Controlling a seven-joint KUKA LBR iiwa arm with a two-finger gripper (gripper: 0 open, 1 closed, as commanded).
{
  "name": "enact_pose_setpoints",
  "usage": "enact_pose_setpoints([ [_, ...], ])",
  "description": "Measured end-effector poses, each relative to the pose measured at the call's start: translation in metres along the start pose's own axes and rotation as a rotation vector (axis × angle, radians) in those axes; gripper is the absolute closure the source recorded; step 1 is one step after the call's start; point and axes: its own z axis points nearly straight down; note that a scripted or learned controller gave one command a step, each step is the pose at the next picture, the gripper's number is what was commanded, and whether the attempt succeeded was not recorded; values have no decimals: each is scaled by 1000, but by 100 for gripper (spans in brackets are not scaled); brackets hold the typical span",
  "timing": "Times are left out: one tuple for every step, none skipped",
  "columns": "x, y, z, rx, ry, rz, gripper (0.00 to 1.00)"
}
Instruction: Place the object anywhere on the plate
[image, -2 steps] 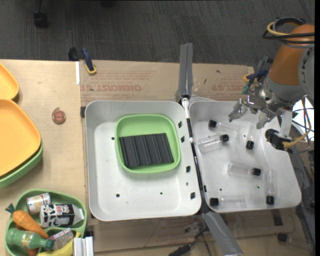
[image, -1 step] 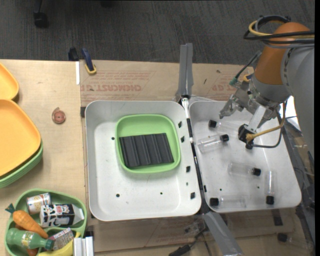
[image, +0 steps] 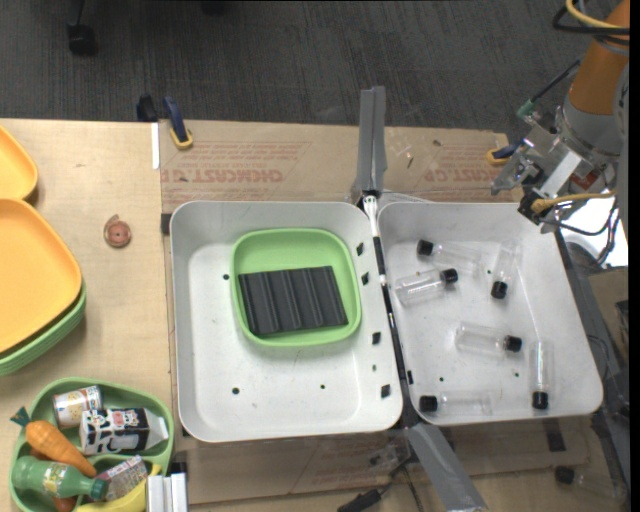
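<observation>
In the left bin (image: 200, 400), nudged toward 12 o'clock, the green plate (image: 295, 240) carries a dark ribbed slab (image: 295, 300) lying flat, so the placing looks done. Capped vials (image: 420, 288) lie scattered in the right bin (image: 560, 330). At its 1 o'clock corner hangs the gripper (image: 535, 195), whether clenched or released I cannot tell.

The room light is even and fairly bright from overhead, so the two white bins (image: 200, 400) look clean with only faint, soft shadows along their walls. A hot white glare blows out at the right bin's far right rim (image: 590, 225). Focus is reasonably sharp mid-frame, though the clear vials (image: 485, 341) look smeary.
</observation>
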Motion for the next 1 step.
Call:
enact_pose_setpoints([
  [51, -63, 42, 3, -1, 10, 0],
])
